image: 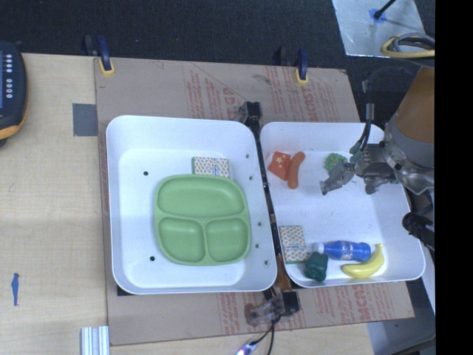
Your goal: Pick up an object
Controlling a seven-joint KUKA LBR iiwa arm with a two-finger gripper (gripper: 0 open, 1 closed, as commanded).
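Observation:
My gripper [347,186] hangs over the upper right part of the right bin [384,220], its two dark fingers spread open with bare white floor between them. A small green leafy item [335,160] lies just beside the left finger [330,183]; I cannot tell if they touch. An orange-red sausage piece [287,167] lies to the left of it. Along the bin's near side lie a blue bottle [344,251], a yellow banana [363,266], a dark green block [318,266] and a patterned square pad [292,241].
The left bin [126,198] holds a green divided plate [201,218] and a second patterned pad [211,166] behind it. The arm's grey and orange wrist [415,124] looms over the right bin's far right corner. Clamps hold the cardboard base at the back.

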